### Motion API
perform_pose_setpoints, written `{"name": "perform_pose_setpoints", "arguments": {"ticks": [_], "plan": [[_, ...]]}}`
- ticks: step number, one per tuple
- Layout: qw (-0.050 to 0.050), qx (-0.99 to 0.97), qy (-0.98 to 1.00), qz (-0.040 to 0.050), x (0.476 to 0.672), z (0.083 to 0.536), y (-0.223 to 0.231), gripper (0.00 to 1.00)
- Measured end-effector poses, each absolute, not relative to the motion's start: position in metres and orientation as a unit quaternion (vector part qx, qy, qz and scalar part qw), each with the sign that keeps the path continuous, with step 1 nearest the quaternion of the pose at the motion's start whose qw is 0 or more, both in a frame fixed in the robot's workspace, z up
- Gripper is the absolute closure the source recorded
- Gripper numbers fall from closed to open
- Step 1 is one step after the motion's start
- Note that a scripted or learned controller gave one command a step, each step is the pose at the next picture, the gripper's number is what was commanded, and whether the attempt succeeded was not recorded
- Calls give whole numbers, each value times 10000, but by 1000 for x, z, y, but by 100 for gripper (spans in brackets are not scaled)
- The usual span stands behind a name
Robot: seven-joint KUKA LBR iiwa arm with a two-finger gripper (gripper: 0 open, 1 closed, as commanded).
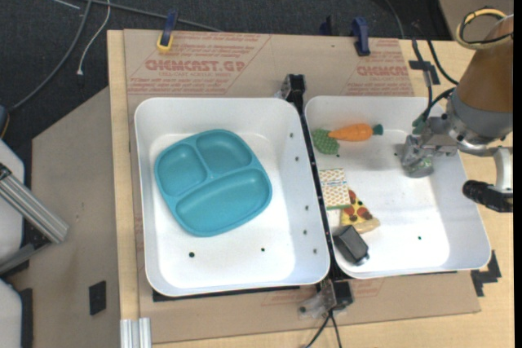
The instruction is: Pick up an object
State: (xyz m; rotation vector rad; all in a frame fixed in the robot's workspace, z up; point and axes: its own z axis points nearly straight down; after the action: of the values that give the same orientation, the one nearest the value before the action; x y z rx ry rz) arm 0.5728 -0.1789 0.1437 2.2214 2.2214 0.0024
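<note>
Your tool (418,161) hangs low over the right bin (457,257), but you cannot tell its state from this slant. The nearest things — the toy carrot (356,132) and the green piece (326,142) beside it — lie apart from the tool, further from the arm. Closing here risks grabbing only bare floor; the pizza slice (358,215) and black block (352,244) sit farther off.

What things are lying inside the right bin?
Inside the right bin: a carrot, a green piece, a patterned card, a pizza slice, a black block. The gripper covers the floor beneath it.
</note>
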Motion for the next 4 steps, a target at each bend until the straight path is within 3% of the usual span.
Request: {"name": "perform_pose_setpoints", "arguments": {"ticks": [1,2,4], "plan": [[37,7066,7076,20,573,208,-177,100],[22,7066,7076,12,574,235,-177,100],[-19,7052,7091,5,590,228,-77,100]]}}
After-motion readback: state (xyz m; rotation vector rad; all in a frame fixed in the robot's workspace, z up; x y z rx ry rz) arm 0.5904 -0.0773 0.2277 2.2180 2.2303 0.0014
